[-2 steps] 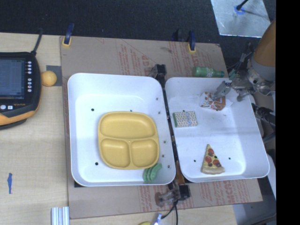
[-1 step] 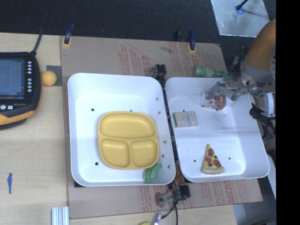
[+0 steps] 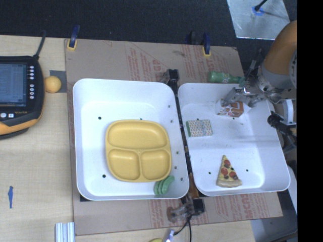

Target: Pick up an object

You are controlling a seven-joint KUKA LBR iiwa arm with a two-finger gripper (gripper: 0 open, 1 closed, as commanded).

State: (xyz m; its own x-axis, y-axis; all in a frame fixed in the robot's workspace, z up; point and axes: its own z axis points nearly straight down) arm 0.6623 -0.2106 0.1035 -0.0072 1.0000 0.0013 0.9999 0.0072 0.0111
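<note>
Pizza slice toy lies near the right bin's front wall; a green patterned block sits toward its left wall. At the far end, the gripper hovers over a red-and-white object, finger state unclear.

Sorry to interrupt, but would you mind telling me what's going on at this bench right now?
The arm is reaching into the right bin from the right, with its gripper over a small red-and-white item at the far end. I cannot tell if it has a grip on it. A pizza slice and a green patterned block also lie in that bin. The left bin holds a yellow tray and a green toy.
</note>
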